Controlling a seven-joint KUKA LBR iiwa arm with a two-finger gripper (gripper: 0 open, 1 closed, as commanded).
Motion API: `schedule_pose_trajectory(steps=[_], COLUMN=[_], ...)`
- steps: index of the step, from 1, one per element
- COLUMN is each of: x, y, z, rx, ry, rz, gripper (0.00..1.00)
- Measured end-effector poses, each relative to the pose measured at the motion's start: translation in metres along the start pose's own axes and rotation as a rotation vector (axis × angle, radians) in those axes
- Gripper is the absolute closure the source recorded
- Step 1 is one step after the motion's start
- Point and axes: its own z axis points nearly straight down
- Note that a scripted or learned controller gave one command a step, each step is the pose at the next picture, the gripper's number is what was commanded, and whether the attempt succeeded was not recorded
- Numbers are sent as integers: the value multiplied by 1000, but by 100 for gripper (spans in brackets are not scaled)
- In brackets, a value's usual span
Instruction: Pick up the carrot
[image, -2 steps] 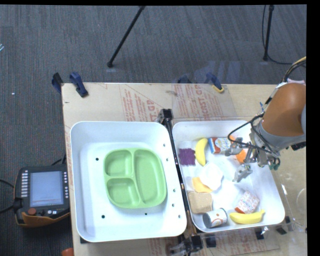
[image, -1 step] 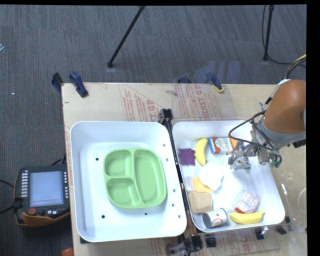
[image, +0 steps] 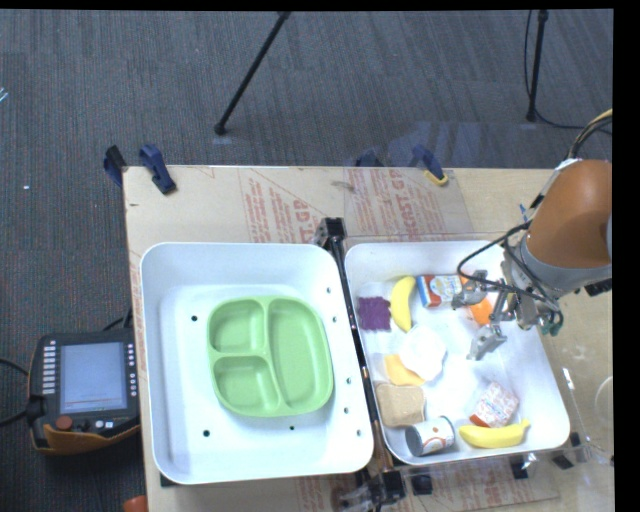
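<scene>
— Walk me across the bench, left first.

— On the left sits the white bin (image: 160, 300) with a green divided plate (image: 270, 356) in it. The right bin (image: 560, 400) is the crowded one: a purple piece (image: 374, 313), a banana (image: 402, 302) standing lengthwise, a white lump (image: 424, 350), a slice of bread (image: 400, 404), and a second banana (image: 494, 434) near the front wall.

— And the carrot?

— I judge the carrot (image: 482, 308) to be the small orange shape at the far right of that bin; most of it is hidden, so I cannot tell its long axis.

— Where is your claw?

— My gripper (image: 497, 325) hangs just right of and nearer the front than that orange patch, almost over it. I cannot tell how my claw is set; nothing is visibly gripped.

— So the move?

— Probably a small shift left and back, then down.
</scene>
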Motion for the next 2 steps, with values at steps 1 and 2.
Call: schedule_pose_trajectory(steps=[1,2], x=[-2,20], y=[0,41], z=[-11,-44], rx=[0,2], ry=[-6,7], rz=[0,360], gripper=[100,100])
